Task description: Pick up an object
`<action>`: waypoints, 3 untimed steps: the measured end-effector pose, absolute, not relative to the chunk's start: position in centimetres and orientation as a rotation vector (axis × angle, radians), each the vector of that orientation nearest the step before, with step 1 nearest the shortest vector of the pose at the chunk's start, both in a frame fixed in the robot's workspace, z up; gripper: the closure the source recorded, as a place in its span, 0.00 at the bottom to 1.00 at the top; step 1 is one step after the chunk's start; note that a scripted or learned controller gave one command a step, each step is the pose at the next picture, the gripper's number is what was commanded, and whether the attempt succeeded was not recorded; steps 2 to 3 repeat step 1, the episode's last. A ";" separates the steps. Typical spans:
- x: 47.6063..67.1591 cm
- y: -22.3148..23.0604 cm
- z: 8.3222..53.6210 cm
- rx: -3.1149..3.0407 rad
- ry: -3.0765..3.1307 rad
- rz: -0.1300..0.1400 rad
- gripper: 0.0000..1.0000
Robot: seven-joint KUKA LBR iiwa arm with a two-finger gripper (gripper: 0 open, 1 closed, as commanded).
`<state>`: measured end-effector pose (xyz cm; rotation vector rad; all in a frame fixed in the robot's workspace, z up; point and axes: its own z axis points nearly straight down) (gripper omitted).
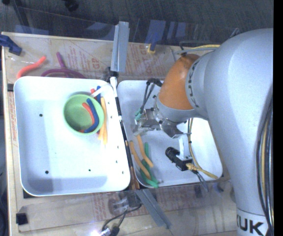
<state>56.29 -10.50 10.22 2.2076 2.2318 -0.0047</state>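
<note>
1. Nearest you, orange and green sticks [144, 163] lie along the right bin's [208, 173] left wall.
2. Above them, your tool [142, 122] hangs low; its state can't be told.
3. Farther left, a green bowl [82, 114] sits in the left bin [43, 151].

The gripper [142, 123] hangs low over the right bin [208, 154], near orange and green sticks [144, 162]. In the left bin [38, 151] sits a green bowl [82, 113].
</note>
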 end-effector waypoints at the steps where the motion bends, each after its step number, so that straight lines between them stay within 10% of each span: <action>1: 55.4 -5.4 19.2 2.388 2.046 -0.002 1.00; 3: 55.4 -5.4 19.2 2.388 2.046 -0.002 1.00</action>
